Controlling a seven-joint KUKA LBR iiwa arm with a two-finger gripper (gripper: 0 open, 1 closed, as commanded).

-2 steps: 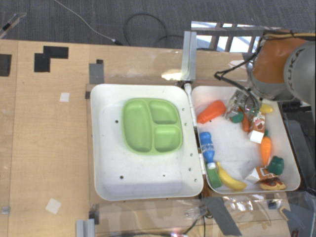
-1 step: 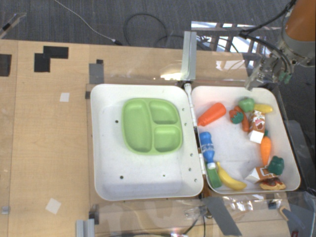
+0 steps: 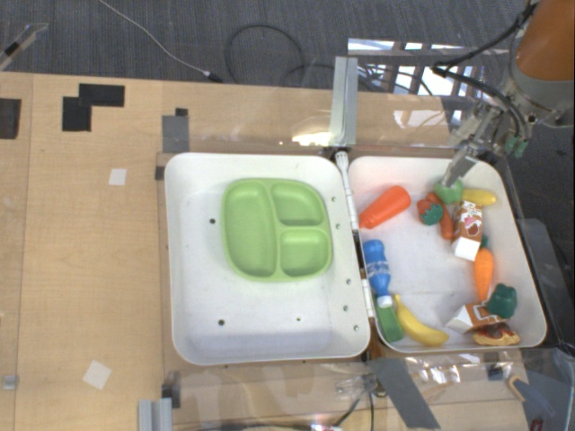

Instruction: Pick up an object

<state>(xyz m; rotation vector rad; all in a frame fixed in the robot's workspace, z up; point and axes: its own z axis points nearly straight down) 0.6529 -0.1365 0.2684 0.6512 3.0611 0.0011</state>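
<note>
Overhead, the tabletop (image 3: 81,268) carries two shallow white bins side by side, and the right bin (image 3: 422,259) serves as the landmark for everything else. Just beside it on its left sits the left bin (image 3: 207,330), which holds a green divided plate (image 3: 275,228) with three compartments.

Inside the right bin lies a scatter of toy food. An orange carrot-like piece (image 3: 386,206) rests near the bin's upper left, tilted. Against the bin's left wall stands a blue bottle (image 3: 375,266), and below it, at the lower left corner, a yellow banana (image 3: 415,324) curves along the front wall. Along the bin's right side are a small carton (image 3: 468,226), a second orange carrot (image 3: 483,272) below it, a dark green piece (image 3: 501,300) lower still, and a brown-and-white item (image 3: 491,332) at the lower right corner. A small yellow piece (image 3: 479,197) lies near the upper right.

The arm (image 3: 539,43) reaches in from beyond the bin's upper right corner. Its end effector (image 3: 455,176) hangs over the bin's upper right region, its tip right at a green object (image 3: 448,192) that sits among a cluster of small pieces. Whether the end effector is open, closed or gripping anything cannot be told; the tip is too small and blurred.
</note>
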